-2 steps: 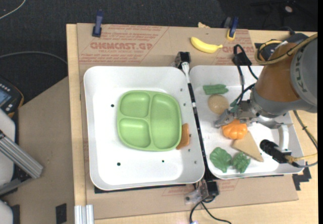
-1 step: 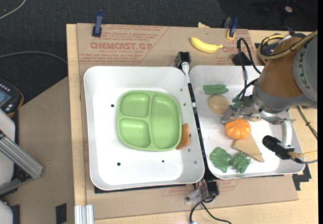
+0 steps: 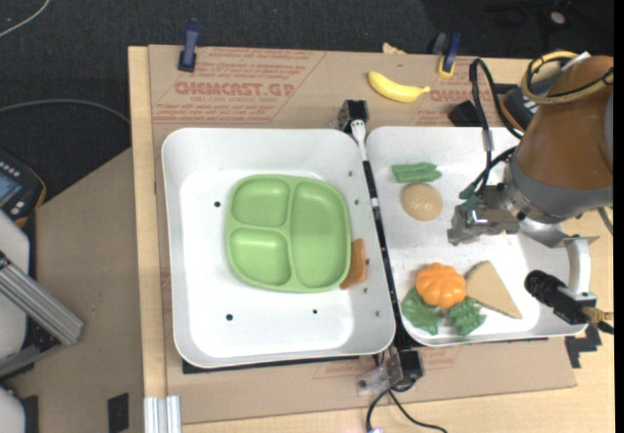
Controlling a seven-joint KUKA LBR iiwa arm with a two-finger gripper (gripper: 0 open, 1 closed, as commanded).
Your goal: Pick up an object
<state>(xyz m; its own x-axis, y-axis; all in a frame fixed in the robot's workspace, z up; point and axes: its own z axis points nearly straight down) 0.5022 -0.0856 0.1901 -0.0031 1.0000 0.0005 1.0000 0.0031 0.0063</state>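
My pincer (image 3: 475, 222) hangs over the right bin (image 3: 507, 143); I cannot tell how it is set. Nothing sits in it. Just to its left lies a beige round piece (image 3: 421, 201), probably a light, stiff toy with a smooth, slippery curve; I would take it across its widest middle. Beyond that lies a green bean pod (image 3: 416, 171). Below the pincer are an orange pumpkin (image 3: 440, 285) and a tan wedge (image 3: 492, 289).

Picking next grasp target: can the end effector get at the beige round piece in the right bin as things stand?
Probably yes. The end effector hovers in the right bin, just right of the beige round piece. Nothing lies between them, and the green bean sits apart above it, leaving its top open.
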